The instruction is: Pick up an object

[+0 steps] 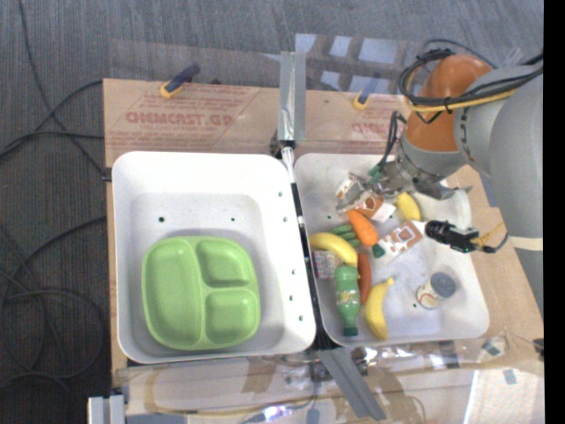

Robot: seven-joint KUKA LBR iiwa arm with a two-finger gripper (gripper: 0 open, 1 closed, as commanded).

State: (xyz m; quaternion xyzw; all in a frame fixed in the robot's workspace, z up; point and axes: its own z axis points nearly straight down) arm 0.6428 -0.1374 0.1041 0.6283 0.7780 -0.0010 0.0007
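Note:
The right bin (468, 321) holds a heap of toy food. In it lie a yellow banana (334, 244), an orange carrot (362, 227), a green bottle (347, 295), a second banana (378, 308), a lemon-like yellow piece (408, 207), a small printed carton (404, 238) and a round tin (440, 286). My gripper (372, 182) is low over the far part of this bin, just above the carrot and beside a crumpled silvery item (350, 188). The wrist hides what lies under it.
The left bin (132, 184) holds a green divided plate (201, 291) at its near side. A metal bar (288, 95) runs between the bins at the back. A black cable plug (450, 233) hangs over the right bin's right side. My grey arm (512, 140) covers the bench's far right.

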